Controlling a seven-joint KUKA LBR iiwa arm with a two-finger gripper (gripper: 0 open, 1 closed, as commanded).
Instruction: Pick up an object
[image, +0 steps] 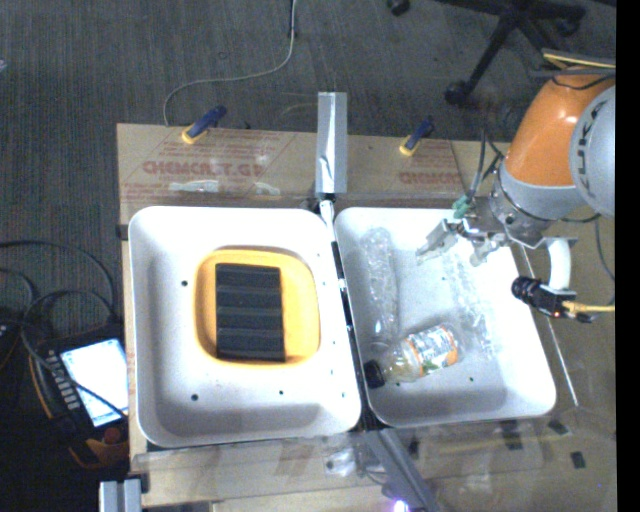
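My gripper (458, 245) hangs over the upper part of the right bin (530, 390), its two grey fingers spread open with nothing between them. A small plastic bottle (420, 355) with an orange label and a dark cap lies on its side near that bin's front left. A crumpled clear plastic piece (378, 272) lies along the bin's left wall. Another clear piece (466, 300) lies just below the gripper. In the left bin (160, 400) a yellow block with a black ridged top (256, 308) rests flat in the middle.
A metal post (331, 155) stands at the back between the bins. Two blue-and-yellow clamps (203, 123) (417, 133) hold the brown board behind. A lit tablet (95, 375) and cables lie on the floor at the left.
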